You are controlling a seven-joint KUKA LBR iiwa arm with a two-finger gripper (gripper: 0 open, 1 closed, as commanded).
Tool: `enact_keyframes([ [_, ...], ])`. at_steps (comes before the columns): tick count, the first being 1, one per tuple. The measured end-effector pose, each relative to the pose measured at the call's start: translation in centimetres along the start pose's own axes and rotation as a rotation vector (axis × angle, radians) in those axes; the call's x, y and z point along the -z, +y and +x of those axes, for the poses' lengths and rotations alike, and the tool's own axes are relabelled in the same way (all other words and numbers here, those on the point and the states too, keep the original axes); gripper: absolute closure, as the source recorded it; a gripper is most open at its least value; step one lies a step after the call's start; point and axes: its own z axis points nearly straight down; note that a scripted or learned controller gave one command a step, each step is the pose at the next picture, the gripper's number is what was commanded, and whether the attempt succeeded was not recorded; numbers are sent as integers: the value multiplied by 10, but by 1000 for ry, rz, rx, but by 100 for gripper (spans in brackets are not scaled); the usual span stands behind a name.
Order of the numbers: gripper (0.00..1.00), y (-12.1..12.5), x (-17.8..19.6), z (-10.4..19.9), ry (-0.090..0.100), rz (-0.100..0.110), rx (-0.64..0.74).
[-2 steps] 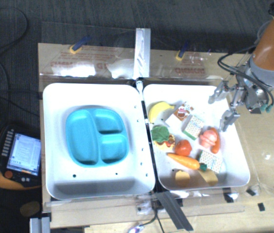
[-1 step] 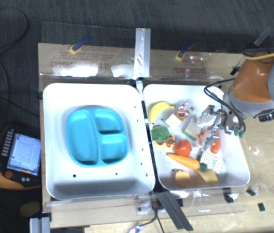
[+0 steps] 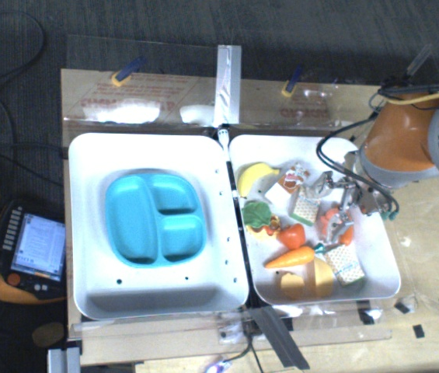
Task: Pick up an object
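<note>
We cannot tell the pincer's (image 3: 342, 202) state above the right bin (image 3: 386, 274). We judge the carrot (image 3: 289, 258) light, stiff, slippery; grip mid-body.

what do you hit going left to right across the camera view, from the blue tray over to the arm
blue divided tray → banana → green toy → carrot → gripper → orange band of the arm

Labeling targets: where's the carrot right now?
In the camera view, the carrot lies in the right bin, near its front, just below the tomato.
</note>
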Motion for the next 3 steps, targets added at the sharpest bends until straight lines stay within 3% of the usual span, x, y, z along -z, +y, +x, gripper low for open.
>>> enact_keyframes([
  [1, 0, 37, -6, -59, 14, -7, -485],
  [2, 0, 42, -6, -60, 16, -5, -946],
  [3, 0, 48, -8, -68, 36, 17, -1421],
])
